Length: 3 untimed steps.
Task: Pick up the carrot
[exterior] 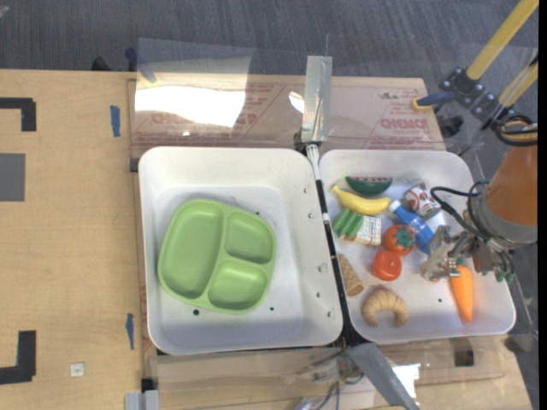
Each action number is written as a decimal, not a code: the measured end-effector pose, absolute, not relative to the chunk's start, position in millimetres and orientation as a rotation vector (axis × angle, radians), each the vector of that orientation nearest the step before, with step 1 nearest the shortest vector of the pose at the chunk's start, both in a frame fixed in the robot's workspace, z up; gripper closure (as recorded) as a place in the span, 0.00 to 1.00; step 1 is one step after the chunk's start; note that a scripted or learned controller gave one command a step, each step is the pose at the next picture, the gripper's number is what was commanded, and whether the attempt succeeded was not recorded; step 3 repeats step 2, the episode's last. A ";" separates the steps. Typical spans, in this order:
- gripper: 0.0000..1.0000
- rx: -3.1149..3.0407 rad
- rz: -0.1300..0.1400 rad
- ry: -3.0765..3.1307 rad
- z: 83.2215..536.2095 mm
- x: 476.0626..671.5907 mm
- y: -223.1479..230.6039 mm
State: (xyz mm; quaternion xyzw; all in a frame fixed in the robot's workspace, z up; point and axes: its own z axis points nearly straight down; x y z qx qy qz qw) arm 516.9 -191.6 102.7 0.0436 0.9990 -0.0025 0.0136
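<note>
Two white bins sit side by side, and the carrot (462, 295) lies near the front right corner of the right bin (496, 325), tip toward the front edge, with the gripper (446, 263) poised just beside its top, apparently lining up a grab. Whether its jaws are open or closed cannot be told (cables clutter the wrist). Red lettering on the cardboard (395, 120) behind the bins is too blurred to read.
</note>
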 end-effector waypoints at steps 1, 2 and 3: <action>0.00 0.136 -0.007 3.114 101.6 516.4 -191.2; 0.00 0.589 0.000 3.074 89.0 490.2 -223.2; 0.00 0.589 0.000 3.074 89.0 490.2 -223.2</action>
